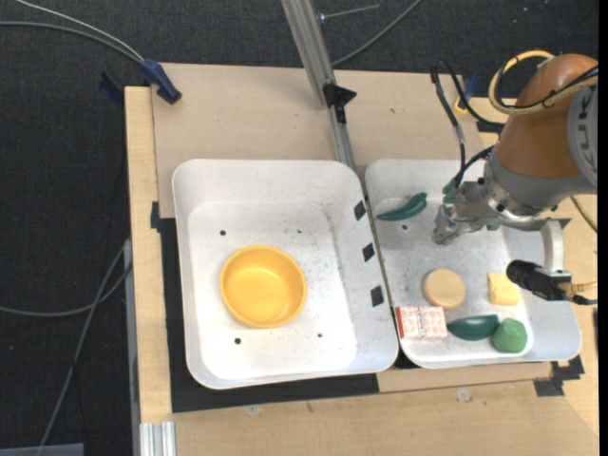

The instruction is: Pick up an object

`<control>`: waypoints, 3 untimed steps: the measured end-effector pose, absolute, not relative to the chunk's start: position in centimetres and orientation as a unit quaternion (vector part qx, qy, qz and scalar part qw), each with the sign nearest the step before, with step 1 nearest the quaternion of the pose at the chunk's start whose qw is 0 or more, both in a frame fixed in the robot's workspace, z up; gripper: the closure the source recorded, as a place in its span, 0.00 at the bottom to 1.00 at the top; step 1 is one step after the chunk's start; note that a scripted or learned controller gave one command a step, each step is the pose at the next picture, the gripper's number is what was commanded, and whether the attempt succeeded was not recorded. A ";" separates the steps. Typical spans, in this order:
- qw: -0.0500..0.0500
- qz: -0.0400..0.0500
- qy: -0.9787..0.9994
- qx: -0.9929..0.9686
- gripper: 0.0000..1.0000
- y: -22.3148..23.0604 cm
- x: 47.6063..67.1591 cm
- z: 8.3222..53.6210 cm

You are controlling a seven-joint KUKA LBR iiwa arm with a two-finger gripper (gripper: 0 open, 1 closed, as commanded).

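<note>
My gripper (446,230) hangs over the upper middle of the right bin (414,177), pointing down, with nothing visibly held. A dark green curved piece (403,207) lies just to its left. Below it rests a tan round disc (444,288). A yellow block (503,290) sits at the right. Along the bin's front edge lie a red and white small box (421,322), a dark green oval (472,328) and a light green lump (510,335).
The left bin (190,255) holds a yellow bowl (263,286). A metal pole (313,55) slants down between the bins at the back. A black cable plug (532,277) hangs from the arm over the right bin's right side.
</note>
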State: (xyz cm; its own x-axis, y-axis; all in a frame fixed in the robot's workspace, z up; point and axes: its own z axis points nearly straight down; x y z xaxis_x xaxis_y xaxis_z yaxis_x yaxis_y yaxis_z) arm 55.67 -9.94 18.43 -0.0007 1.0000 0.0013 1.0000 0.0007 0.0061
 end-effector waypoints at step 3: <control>-0.001 0.001 0.709 0.705 1.00 0.7 59.0 23.0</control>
State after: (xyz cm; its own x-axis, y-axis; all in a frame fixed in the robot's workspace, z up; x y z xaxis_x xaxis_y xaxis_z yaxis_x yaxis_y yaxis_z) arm 58.97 0.68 23.05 -0.0062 1.0000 0.0028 1.0000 0.0062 0.0012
